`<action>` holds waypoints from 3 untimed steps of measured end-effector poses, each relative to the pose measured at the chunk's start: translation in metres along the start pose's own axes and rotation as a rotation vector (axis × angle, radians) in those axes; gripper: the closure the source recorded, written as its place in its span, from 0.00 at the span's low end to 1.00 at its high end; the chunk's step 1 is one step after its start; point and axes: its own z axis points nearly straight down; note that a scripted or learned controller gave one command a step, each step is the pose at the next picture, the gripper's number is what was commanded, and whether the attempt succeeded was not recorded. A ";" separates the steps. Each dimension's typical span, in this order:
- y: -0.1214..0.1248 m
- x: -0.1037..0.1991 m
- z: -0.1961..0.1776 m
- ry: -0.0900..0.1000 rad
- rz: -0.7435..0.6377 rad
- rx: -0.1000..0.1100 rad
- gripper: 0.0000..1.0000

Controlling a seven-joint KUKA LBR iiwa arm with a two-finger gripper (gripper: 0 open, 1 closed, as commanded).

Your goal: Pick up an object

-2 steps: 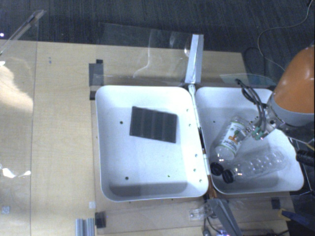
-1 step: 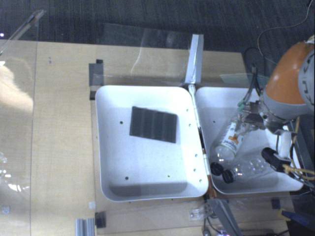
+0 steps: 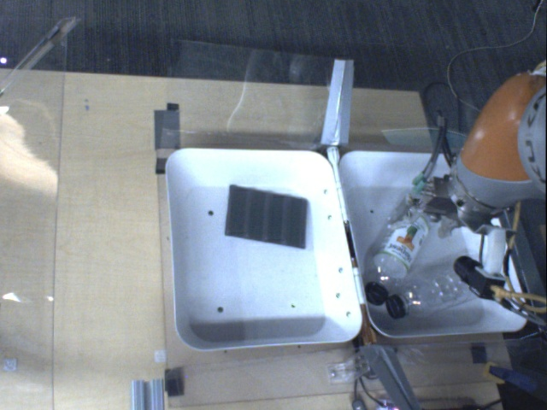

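Bottle (image 3: 402,248), clear plastic, lies tilted in the right bin (image 3: 376,173) by a second bottle (image 3: 427,293), black caps toward the divider. Gripper (image 3: 440,196) hangs just above its base, likely lined up for a grab; can't tell its grip. Dark pad (image 3: 266,216) lies flat in the left bin (image 3: 197,254).

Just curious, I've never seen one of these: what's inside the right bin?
In the right bin lie a clear bottle with a label, another clear bottle and two black caps. The arm covers the bin's far right part, so anything under it is hidden.
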 end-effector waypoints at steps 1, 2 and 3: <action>0.037 0.060 -0.032 0.001 0.116 -0.001 0.00; 0.069 0.001 0.042 0.000 -0.048 -0.011 0.00; 0.067 -0.011 0.082 0.001 -0.104 -0.002 0.00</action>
